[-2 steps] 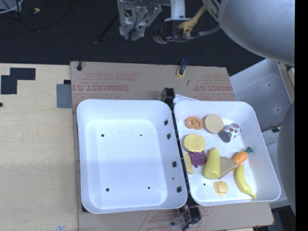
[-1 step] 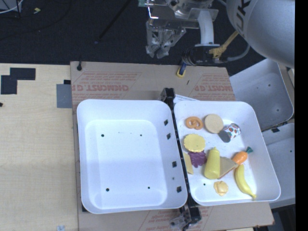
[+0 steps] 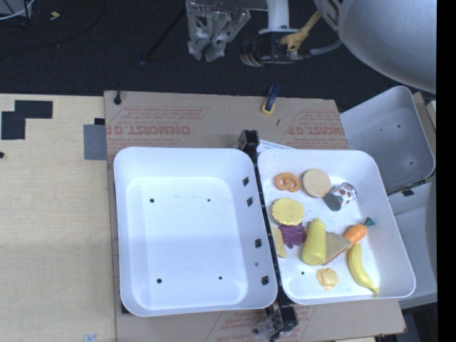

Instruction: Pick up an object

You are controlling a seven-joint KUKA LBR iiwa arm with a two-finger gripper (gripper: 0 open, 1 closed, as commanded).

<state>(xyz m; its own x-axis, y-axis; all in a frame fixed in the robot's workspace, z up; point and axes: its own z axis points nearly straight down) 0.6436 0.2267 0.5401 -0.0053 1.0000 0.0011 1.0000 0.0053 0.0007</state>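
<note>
The right bin [image 3: 385, 191] holds several toy foods: a pretzel [image 3: 288, 182], a round biscuit [image 3: 316, 183], a grey and white spotted piece [image 3: 340, 196], a yellow disc [image 3: 288, 210], purple grapes [image 3: 291, 234], a yellow cylinder [image 3: 313, 242], a tan wedge [image 3: 335, 246], an orange carrot [image 3: 355, 233], a banana [image 3: 361, 268] and a small yellow lump [image 3: 327, 278]. My gripper [image 3: 211, 45] hangs high beyond the far edge of the bench, above and left of these things. It is open, with nothing between its fingers.
The left bin [image 3: 185, 226] sits beside the right one, joined by a black divider [image 3: 258, 219]. Both rest on a cardboard sheet [image 3: 185, 123]. A blue and yellow clip [image 3: 270, 100] lies at the sheet's far edge. A white tilted tray [image 3: 395, 130] stands at the right.
</note>
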